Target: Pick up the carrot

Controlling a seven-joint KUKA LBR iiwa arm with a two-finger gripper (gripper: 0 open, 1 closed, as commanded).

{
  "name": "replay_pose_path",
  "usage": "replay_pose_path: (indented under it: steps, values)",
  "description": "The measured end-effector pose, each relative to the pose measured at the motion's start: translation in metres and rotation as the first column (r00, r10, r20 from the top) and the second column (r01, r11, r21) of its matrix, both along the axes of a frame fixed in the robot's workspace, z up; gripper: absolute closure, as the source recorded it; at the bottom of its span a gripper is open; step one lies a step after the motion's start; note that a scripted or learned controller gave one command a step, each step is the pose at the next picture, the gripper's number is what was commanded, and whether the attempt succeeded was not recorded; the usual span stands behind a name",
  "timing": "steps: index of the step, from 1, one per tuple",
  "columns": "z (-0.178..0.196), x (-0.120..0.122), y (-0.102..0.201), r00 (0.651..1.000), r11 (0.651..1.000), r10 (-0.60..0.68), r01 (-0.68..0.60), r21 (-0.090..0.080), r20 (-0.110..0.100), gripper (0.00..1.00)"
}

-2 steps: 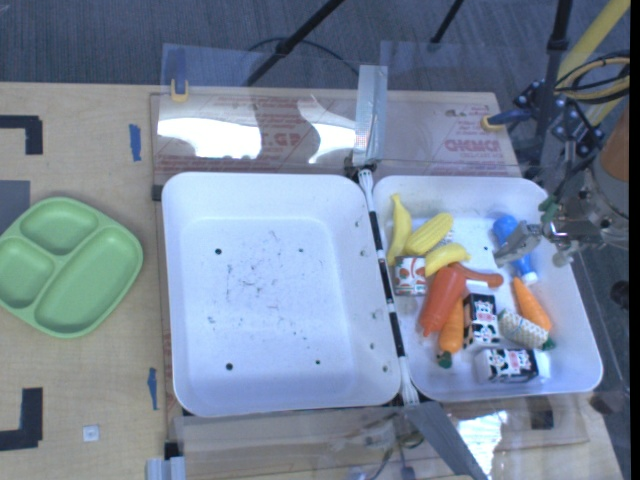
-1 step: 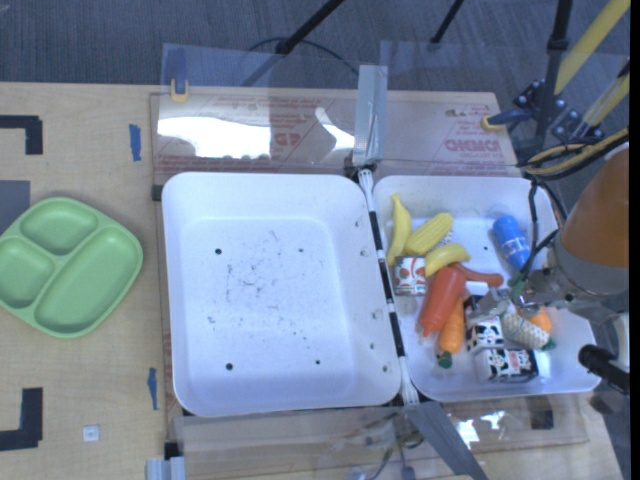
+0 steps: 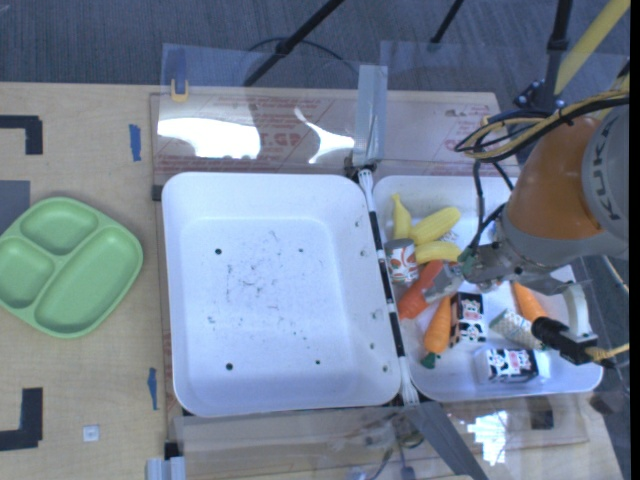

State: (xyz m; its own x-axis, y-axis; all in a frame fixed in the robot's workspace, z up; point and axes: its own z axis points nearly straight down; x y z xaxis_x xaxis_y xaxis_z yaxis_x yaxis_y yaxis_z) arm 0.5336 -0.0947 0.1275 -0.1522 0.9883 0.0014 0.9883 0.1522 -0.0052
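A green divided plate (image 3: 66,266) is seen at the left, then a left bin (image 3: 270,288), and in the right bin (image 3: 560,383) the carrot (image 3: 437,328) lies just below the gripper (image 3: 474,265), whose jaw state cannot be told.

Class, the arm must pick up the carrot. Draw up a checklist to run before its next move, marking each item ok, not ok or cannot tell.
1. Orange tapered carrot lies in the right white bin: ok.
2. Carrot free of neighbours: not ok, black-and-white carton touches it.
3. Two-finger gripper directly above the carrot: not ok.
4. Fingers open: cannot tell.
5. One carrot only: not ok, second orange carrot nearby.
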Motion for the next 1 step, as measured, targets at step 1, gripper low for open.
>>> replay_pose_path:
  steps: [1]
  values:
    - [0.066, -0.0167, 0.0678, 0.988, 0.988, -0.153, 0.153, -0.002, -0.002, 0.0]
